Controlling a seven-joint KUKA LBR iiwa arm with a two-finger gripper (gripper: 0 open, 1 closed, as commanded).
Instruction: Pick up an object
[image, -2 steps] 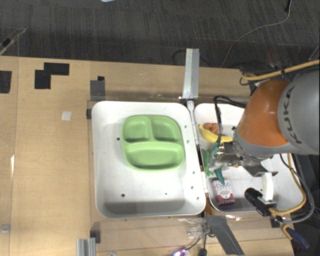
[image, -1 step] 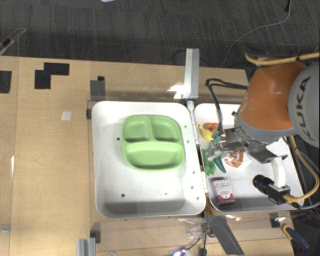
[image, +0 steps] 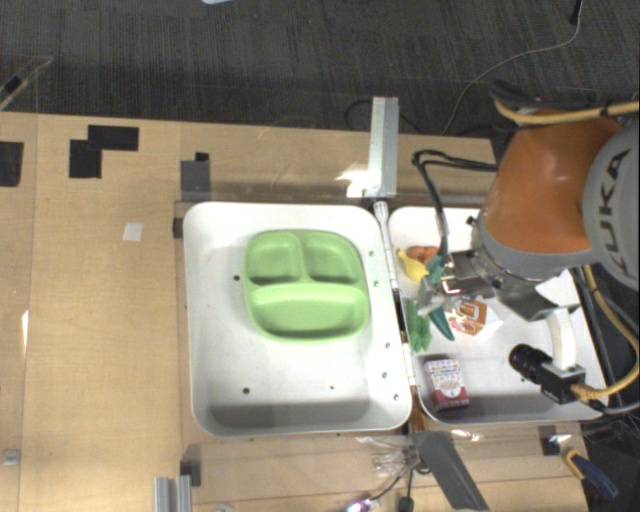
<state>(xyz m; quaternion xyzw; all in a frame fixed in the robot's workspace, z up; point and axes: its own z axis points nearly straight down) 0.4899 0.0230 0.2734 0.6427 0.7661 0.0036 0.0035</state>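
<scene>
The gripper (image: 440, 290) is down in the right bin (image: 500, 395), close to its left wall, its tip sitting among a small huddle of toys. From where I stand I cannot tell what state it is in: the metal parts blur into the clutter beneath, and nothing is plainly caught in it.

Right under and beside it lie a green pepper-like piece (image: 428, 325), a yellow banana-shaped piece (image: 412, 264) and an orange bit (image: 424, 252), with a small orange-and-white packet (image: 468, 318) just to the right. These are the likely targets, all touching or nearly touching one another. A dark red box (image: 446, 383) lies apart, nearer the front wall of that bin.

The worry, as I judge it, is the crowding. A close here could land on two pieces at once, or pinch only an edge so the thing slips out as the arm (image: 560, 195) rises. The bin wall is just beside the tool too, so one side could catch on it and nudge the toys away instead of gripping one.

The left bin (image: 215, 300) holds a green divided plate (image: 305, 283), lying flat near its middle with nothing visible in its compartments. A black cable end (image: 535, 365) hangs over the right bin near the wrist.
</scene>
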